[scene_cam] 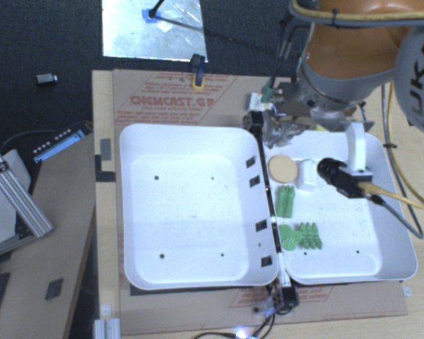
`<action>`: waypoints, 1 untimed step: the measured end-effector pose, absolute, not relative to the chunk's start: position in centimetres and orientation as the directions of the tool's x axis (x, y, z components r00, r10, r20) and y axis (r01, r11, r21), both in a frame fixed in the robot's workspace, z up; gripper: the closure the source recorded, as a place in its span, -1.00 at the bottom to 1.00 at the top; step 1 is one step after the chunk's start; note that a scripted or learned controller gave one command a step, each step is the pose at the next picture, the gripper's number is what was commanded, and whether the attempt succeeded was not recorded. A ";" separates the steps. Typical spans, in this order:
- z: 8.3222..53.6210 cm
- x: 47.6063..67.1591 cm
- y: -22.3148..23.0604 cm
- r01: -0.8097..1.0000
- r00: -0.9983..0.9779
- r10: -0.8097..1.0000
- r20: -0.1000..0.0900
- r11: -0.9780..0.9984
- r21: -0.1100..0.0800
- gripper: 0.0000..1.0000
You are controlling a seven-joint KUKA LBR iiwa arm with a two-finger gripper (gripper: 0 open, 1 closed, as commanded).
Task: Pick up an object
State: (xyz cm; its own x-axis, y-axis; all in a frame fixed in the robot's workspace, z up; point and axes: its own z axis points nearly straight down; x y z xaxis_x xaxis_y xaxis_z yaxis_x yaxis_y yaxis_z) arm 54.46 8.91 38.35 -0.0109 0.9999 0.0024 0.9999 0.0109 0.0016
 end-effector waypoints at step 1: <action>39.6 50.4 11.9 1.000 -0.008 1.000 0.002 0.008 0.001 1.00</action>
